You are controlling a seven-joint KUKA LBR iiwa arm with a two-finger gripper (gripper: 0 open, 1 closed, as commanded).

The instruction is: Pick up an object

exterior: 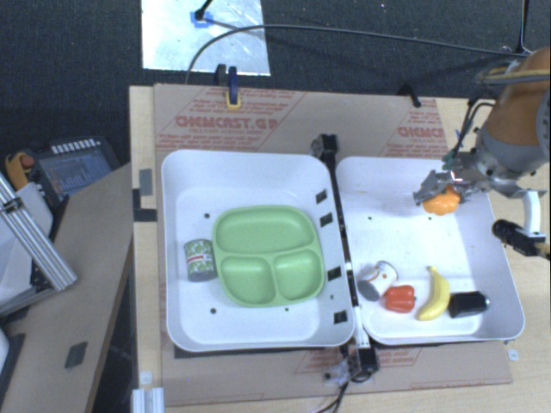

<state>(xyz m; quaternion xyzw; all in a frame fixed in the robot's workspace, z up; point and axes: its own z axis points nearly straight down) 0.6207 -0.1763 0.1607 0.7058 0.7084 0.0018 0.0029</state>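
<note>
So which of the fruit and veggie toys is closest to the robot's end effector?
The orange fruit, right at the end effector in the right bin. The banana and red pepper lie together near that bin's front edge.

You'll find a small orange fruit [442, 203] in the right bin [396, 179], toward its far right part, right under the gripper [437, 188]; you can't tell from here whether it is between the fingers. Nearer the front edge of that bin lie a red pepper [399, 298], a yellow banana [435, 293] curving upward just beside it, and a black block [468, 304] at the banana's right.
</note>
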